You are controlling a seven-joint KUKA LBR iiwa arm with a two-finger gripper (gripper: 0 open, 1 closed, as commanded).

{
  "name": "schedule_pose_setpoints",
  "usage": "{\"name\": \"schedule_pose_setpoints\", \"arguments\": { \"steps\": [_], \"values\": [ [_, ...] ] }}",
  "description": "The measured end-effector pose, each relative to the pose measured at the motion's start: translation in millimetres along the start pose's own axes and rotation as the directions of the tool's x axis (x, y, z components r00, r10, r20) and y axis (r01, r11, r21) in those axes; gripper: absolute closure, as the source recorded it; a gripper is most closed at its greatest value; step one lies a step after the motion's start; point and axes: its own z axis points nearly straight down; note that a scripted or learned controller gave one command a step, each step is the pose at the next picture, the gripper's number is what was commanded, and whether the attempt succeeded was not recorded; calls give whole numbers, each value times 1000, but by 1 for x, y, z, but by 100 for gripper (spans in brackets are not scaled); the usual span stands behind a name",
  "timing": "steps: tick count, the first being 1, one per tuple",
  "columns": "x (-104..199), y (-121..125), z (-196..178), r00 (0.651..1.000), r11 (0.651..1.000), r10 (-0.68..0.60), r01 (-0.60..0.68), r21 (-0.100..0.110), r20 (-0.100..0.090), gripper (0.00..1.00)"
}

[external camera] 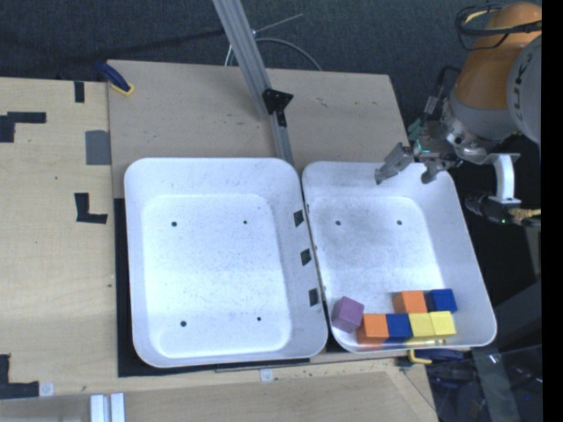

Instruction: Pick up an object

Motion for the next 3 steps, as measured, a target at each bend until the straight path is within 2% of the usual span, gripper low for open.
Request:
{"name": "schedule_pose_setpoints", "arguments": {
  "steps": [1, 2, 3],
  "values": [
    [37, 13, 56, 1000, 1000, -1, 1, 5, -1, 0],
    [61, 10, 100, 1000, 1000, 0, 0, 5, -1, 0],
    [63, -22, 128, 1000, 1000, 2, -2, 5, 0, 0]
  ]
}}
